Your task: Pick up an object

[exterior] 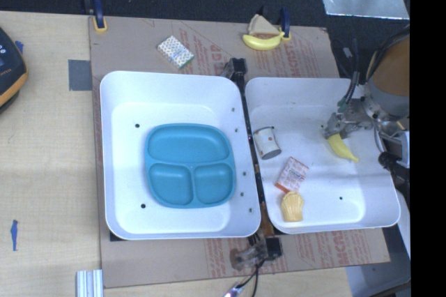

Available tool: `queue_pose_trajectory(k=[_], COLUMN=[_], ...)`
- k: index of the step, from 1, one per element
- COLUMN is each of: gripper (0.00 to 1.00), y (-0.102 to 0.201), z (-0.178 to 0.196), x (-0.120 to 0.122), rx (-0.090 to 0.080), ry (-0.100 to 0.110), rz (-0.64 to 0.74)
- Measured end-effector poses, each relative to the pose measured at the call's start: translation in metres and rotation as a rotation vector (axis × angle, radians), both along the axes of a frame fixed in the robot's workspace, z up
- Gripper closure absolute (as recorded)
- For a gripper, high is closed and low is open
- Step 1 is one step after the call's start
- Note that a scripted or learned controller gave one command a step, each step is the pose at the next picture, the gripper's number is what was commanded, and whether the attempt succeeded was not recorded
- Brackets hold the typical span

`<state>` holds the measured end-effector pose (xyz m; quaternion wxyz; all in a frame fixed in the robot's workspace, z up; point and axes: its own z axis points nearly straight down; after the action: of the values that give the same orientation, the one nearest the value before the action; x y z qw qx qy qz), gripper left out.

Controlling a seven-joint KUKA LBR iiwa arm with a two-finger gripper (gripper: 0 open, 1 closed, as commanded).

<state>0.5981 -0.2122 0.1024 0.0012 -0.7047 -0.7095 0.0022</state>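
The right bin (317,97) holds a yellow banana-shaped toy (343,148), a small grey can (266,142) lying on its side, a red and white packet (293,174) and a yellow corn-like toy (293,206). My gripper (339,125) is low in the right bin, right at the upper end of the yellow banana-shaped toy. The dark fingers sit close over that end, and I cannot tell whether they grip it.
The left bin (118,100) holds a blue divided plate (189,164). On the bench behind the bins lie a patterned packet (175,51) and a yellow banana toy with a sandwich piece (263,33). A dark device (10,65) sits at the far left.
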Motion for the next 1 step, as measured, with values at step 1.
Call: queue_pose_trajectory(k=[1], gripper=[1.0], y=[0.0756], z=[-0.0107], x=[-0.0042], rx=[0.001], ry=[-0.001], rz=[0.0])
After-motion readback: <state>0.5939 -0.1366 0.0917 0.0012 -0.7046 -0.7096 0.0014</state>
